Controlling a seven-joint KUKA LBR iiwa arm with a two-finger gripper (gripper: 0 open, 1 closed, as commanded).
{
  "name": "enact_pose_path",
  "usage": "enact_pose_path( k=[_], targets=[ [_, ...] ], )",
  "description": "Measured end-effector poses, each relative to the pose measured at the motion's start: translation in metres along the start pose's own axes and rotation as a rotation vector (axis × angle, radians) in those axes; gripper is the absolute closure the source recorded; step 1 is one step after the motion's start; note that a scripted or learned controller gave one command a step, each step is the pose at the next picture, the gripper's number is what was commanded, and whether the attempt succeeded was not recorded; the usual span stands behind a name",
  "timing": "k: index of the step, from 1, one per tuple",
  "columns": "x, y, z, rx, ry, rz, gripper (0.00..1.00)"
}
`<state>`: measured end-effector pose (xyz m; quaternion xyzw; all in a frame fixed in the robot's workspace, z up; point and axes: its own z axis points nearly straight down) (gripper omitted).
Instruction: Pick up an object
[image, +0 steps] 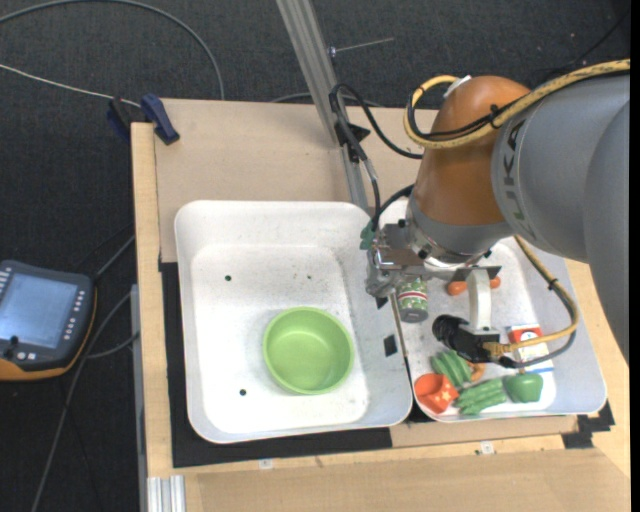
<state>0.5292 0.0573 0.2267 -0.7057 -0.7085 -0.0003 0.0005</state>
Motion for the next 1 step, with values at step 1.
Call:
enact_pose_path(
  k=[1],
  targets=[
    [0.0412,0.0067,-0.0054,-0.001,0.000,0.000,1.00]
  ],
)
